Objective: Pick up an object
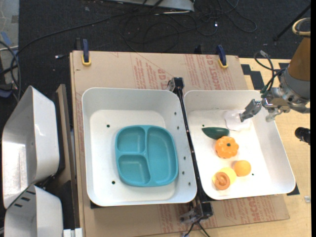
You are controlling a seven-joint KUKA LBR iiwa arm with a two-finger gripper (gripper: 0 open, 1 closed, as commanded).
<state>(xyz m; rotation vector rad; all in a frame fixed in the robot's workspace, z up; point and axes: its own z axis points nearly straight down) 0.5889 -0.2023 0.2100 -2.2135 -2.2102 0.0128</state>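
At the far left, beside the surface point(148, 68), stand two white tubs point(29, 137), one above the other in the view, both tilted. The surface is brown board with red print, and two clamps, yellow and blue point(86, 53), hold its far edge.

The left bin point(94, 132) carries a teal plate point(146, 155) with three compartments. The plate lies flat near the middle of the bin, and nothing lies in its compartments.

A black bar point(185, 122) runs between the two bins.

In the right bin point(281, 152) lie five small things. A dark green piece point(216, 131), long and pointed, lies near the middle. Just below it, almost touching, sits an orange pumpkin point(226, 147) with a small green stem on top. Lower, near the front edge, there is a yellow and orange piece point(222, 179), and just beside it to the right an orange ball point(242, 168). Behind the green piece, towards the far wall, lies a pale white thing point(235, 121); its shape is hard to tell.

The arm comes in from the right, above the far right corner of this bin. Its fingers point(251, 109) point down and left, with the tip just over the pale white thing. I cannot tell if they are wide or narrow, and I see nothing held between them
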